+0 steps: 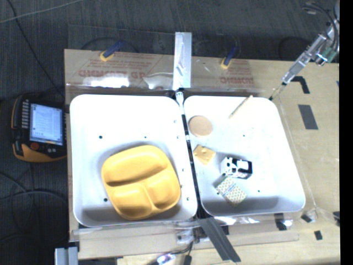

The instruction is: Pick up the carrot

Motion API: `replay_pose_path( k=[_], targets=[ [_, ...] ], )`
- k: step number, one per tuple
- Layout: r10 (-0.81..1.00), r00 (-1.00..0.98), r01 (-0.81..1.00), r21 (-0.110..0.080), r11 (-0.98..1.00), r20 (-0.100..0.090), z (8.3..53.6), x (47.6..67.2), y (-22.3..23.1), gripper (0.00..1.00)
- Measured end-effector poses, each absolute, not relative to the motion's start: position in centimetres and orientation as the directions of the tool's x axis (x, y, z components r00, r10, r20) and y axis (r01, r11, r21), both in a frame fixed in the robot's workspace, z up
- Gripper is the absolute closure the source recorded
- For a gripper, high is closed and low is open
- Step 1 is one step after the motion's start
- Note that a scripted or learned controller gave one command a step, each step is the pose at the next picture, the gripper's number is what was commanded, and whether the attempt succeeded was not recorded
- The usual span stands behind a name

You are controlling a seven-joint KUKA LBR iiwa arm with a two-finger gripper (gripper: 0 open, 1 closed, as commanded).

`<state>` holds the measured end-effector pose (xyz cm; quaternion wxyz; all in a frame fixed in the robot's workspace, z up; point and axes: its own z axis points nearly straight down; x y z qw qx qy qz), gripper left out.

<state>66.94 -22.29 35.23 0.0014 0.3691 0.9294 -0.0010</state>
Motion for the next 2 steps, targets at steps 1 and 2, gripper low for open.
replay_pose_path(
  k=[1,2],
  targets=[
    [0.685,-0.728,0.685,0.001,0.729,-0.007,36.26,67.06,-22.19,1.0],
    [0.684,-0.729,0.684,0.004,0.73,-0.01,37.26,67.18,-22.08,1.0]
  ],
)
